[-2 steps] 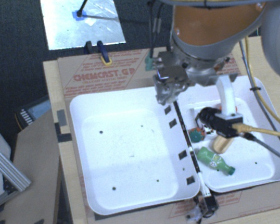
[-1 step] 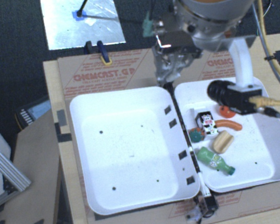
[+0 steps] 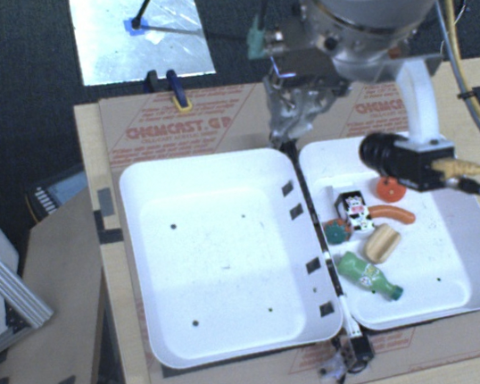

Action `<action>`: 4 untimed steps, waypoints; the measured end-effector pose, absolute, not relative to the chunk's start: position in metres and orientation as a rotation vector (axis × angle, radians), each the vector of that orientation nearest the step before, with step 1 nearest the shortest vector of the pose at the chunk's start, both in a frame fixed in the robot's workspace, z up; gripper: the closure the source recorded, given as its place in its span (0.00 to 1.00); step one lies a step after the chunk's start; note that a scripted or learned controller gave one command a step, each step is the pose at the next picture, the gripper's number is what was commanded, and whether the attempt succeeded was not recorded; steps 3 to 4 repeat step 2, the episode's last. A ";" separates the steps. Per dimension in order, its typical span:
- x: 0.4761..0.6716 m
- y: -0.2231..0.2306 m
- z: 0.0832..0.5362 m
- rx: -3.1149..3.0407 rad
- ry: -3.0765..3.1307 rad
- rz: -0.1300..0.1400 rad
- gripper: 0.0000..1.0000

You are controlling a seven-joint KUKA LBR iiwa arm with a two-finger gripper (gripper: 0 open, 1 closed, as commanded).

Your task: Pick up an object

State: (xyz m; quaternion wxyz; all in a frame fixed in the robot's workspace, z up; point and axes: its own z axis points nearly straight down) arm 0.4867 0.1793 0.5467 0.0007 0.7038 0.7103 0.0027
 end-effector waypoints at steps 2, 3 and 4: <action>0.487 0.180 0.569 2.198 2.242 0.015 1.00; 0.487 0.180 0.569 2.198 2.242 0.015 1.00; 0.487 0.180 0.569 2.198 2.242 0.015 1.00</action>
